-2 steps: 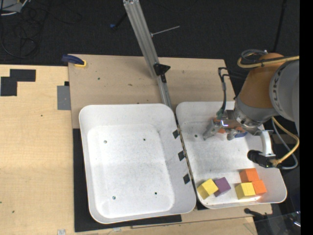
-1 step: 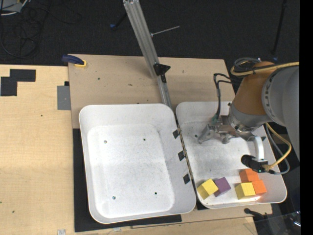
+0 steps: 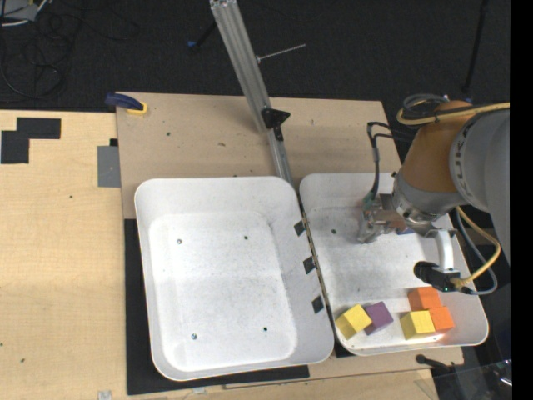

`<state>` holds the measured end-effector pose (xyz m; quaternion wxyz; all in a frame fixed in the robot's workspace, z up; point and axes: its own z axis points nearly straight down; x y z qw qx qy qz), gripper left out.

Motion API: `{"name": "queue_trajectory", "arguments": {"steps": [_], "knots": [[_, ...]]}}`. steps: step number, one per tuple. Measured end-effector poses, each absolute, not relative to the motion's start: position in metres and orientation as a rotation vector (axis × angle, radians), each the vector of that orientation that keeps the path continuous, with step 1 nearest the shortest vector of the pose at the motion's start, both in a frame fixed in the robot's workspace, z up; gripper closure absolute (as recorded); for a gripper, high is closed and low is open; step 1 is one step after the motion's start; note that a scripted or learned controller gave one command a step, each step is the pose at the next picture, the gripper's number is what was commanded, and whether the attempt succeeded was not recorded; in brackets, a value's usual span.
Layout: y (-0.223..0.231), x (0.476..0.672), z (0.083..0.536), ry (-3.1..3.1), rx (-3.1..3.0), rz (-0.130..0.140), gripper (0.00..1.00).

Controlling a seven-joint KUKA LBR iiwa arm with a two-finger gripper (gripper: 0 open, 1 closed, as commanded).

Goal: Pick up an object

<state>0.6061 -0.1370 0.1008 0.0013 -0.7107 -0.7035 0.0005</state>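
Grey metal with an orange band above the wrist, the robot arm [image 3: 454,161] reaches in from the right and points its claw [image 3: 372,223] down over the upper middle of the right shallow white plastic bin [image 3: 341,248]. The claw's tip sits just above or on the bin floor; how it is set, released or clenched, cannot be told from this slanted view, and nothing is seen in its grasp.

The blocks lie well apart from it, along the near edge of the same bin: a yellow cube [image 3: 354,320] touching a purple cube [image 3: 379,315], and further right a second yellow cube [image 3: 417,324] pressed against two orange cubes [image 3: 433,307].

The left shallow white plastic bin [image 3: 158,215] rests beside it on the pale wooden counter [image 3: 58,223]. A slanted aluminium rail [image 3: 246,65] rises behind the bins.
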Motion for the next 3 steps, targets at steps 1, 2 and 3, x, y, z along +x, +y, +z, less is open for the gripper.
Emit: {"name": "queue_trajectory", "arguments": {"steps": [1,2,3], "knots": [[-0.133,0.602,0.145,-2.215,-2.229,-0.002,1.0],[-0.126,0.607,0.193,-2.223,-2.222,-0.002,1.0],[-0.127,0.608,0.246,-2.224,-2.223,-0.003,1.0]]}}
